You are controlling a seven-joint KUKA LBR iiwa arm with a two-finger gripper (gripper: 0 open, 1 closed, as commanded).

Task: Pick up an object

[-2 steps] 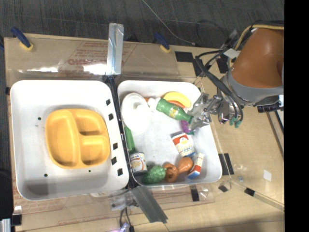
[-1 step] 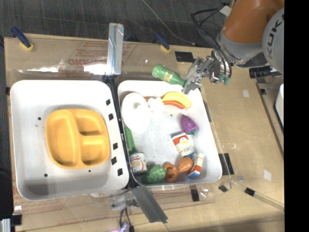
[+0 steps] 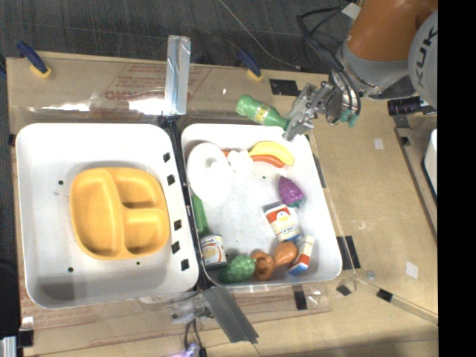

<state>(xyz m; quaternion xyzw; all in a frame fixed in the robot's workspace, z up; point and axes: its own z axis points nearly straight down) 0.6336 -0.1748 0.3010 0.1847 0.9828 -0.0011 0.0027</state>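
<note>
Along the near wall of the right bin (image 3: pixel 327 233) several things crowd together: a small can (image 3: pixel 213 251), a green piece (image 3: pixel 239 268), a brown piece (image 3: pixel 271 259) and a little carton (image 3: pixel 303 254). Just beyond them stands a red-and-white carton (image 3: pixel 281 222), then a purple grape bunch (image 3: pixel 291 192). A white cup (image 3: pixel 209 171) lies towards the left wall. Farther still a yellow banana (image 3: pixel 272 153) lies by the far wall. A green bottle (image 3: pixel 259 111) rests on the far rim, half outside the bin. The gripper (image 3: pixel 297 125) hangs just right of that bottle above the far right corner, carrying nothing; whether it is open or closed I cannot tell.

The left bin (image 3: pixel 37 199) holds a yellow divided tray (image 3: pixel 119 214).

The likely trouble is the corner: a descent here may strike the rim or nudge the bottle off it. The crowded near row invites a double grab. The middle of the right bin's floor offers the freest room.
</note>
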